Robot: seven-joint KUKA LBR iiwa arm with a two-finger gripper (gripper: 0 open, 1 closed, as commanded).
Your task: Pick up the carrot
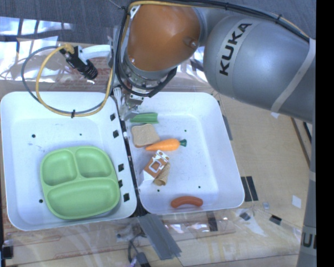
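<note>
The carrot point(164, 144), orange with a small green top at its right end, lies in the right bin point(211, 166) near the middle. It touches the lower right edge of a slice of bread point(144, 134). My gripper point(129, 102) hangs over the bin's far left corner, above and to the left of the carrot, well apart from it. The orange wrist band and grey arm cover most of it, so only its tip shows beside the bin divider.
A green pepper point(144, 117) lies just right of the gripper tip. A small brown and white box point(158, 167) sits below the carrot, and a sausage point(186, 202) lies near the front wall. The left bin point(22, 127) holds a green divided plate point(79, 181). Yellow and black cables point(44, 77) loop behind it.
</note>
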